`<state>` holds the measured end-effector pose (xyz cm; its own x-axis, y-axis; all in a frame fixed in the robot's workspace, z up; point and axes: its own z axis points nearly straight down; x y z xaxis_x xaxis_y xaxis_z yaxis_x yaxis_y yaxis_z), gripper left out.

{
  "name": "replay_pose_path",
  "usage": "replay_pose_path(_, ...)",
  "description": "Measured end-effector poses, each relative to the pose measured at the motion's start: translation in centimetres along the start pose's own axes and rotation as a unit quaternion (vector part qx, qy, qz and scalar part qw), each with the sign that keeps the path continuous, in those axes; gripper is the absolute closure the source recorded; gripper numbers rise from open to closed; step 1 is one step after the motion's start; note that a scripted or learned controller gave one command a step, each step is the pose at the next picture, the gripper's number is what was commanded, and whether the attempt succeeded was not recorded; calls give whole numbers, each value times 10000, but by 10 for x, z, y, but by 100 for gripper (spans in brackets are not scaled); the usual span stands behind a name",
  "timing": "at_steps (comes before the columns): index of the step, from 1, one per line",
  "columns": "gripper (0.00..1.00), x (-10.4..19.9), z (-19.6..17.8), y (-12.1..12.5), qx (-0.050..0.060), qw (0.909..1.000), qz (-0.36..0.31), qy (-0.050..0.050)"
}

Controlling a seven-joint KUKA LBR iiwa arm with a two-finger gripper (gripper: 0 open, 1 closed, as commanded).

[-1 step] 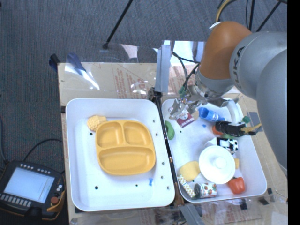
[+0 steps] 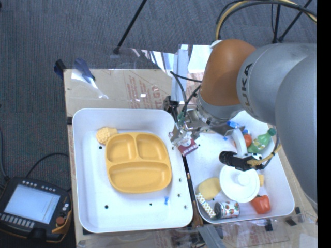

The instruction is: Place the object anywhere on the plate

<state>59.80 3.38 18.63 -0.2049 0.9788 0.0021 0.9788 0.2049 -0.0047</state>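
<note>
Plate point(image 2: 138, 161) is sitting in the middle of the left bin point(image 2: 83, 190), yellow, three compartments, nothing lying in any of them; a small yellow knobbly thing point(image 2: 106, 134) is resting just beside its upper left corner. The gripper point(image 2: 184, 134) is hanging over the ridge between the two bins, near the centre of the frame, and a small dark reddish packet point(image 2: 188, 148) is dangling right at its tip. It is looking pinched there, though I cannot tell how wide the fingers are standing or whether they truly have it. That packet is probably the object meant for the plate. It is looking light, thin and a bit floppy, so it is likely to swing or slip out if gripped by an edge; a pinch across its middle would be safer. The right bin point(image 2: 282, 187) is holding clutter: a white lid point(image 2: 239, 184), a small can point(image 2: 226, 208), a red pepper point(image 2: 261, 203), a green bottle point(image 2: 262, 138).
</note>
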Motion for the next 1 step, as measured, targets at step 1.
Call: replay_pose_path(1, 100, 66, 1, -38, 14, 9977, 682, -4)
